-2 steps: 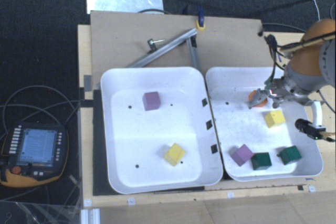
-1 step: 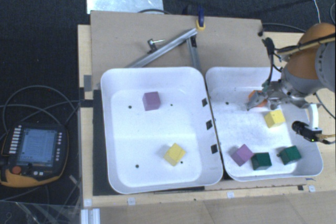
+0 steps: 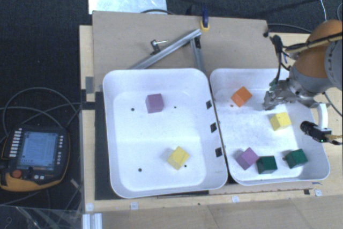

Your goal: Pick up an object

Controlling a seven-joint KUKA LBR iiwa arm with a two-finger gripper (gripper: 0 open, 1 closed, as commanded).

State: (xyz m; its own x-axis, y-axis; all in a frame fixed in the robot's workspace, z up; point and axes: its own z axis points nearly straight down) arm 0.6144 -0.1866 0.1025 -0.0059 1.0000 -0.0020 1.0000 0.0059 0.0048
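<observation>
Camera view: left bin (image 3: pixel 115 88) holds two blocks, right bin (image 3: pixel 225 80) five; gripper (image 3: pixel 273 98) hovers there, grip state unclear.

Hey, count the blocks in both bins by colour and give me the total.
Purple: 2, one in the left bin, one in the right bin
Yellow: 2
Green: 2
Orange: 1
Total: 7
</observation>
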